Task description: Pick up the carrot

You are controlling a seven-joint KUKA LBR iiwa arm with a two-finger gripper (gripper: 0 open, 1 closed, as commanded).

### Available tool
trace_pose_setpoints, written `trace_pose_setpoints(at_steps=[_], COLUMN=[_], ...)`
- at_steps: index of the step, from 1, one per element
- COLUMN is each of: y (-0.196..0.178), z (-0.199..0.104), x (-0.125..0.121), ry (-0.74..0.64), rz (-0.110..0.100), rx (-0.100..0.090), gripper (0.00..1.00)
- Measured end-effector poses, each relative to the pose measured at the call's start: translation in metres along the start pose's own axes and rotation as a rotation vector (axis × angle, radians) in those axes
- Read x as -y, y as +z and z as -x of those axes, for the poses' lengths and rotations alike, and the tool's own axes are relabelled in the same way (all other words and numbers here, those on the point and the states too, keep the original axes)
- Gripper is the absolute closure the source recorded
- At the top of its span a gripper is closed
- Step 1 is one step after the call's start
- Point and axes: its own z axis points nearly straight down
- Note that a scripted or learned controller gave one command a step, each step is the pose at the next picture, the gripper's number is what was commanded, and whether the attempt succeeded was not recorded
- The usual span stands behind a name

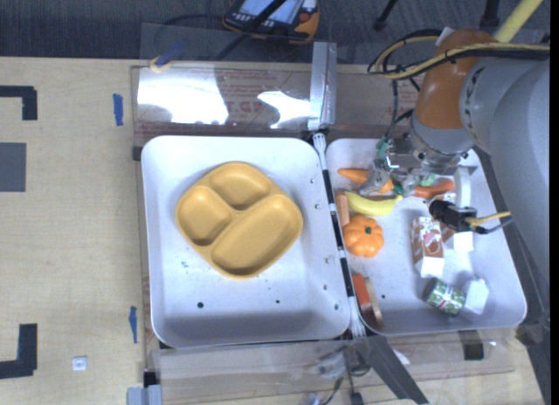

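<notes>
Overhead slanted view of the bench. The left bin (pixel 166 307) holds a yellow three-compartment plate (pixel 238 218); the right bin (pixel 502 294) holds the toy foods. The grey arm (pixel 511 106), with its orange band (pixel 445 89), reaches to the far end of the right bin, where the gripper (pixel 395 172) sits low among the items; whether its jaws are spread or pressed together cannot be told, since the wrist hides them. The carrot (pixel 356 175) lies at the far-left part of the right bin, just left of the gripper and touching or nearly touching the banana (pixel 371 205) in front of it. A second orange piece (pixel 432 190) lies to the gripper's right. A small pumpkin (pixel 363 236) sits nearer the camera, then a printed packet (pixel 428 242) and a green can (pixel 444 297). Probable hazards: the crowding may lead the fingers to close on the banana, or on the wrong orange piece; a tapered carrot may also slip out sideways against the bin wall.
</notes>
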Motion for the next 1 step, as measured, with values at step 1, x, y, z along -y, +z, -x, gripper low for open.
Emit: trace_pose_setpoints(at_steps=[1], y=[-0.0925], z=[-0.0169], x=[-0.0023], ry=[-0.040], rz=[0.034], rx=[0.005], gripper=[1.00])
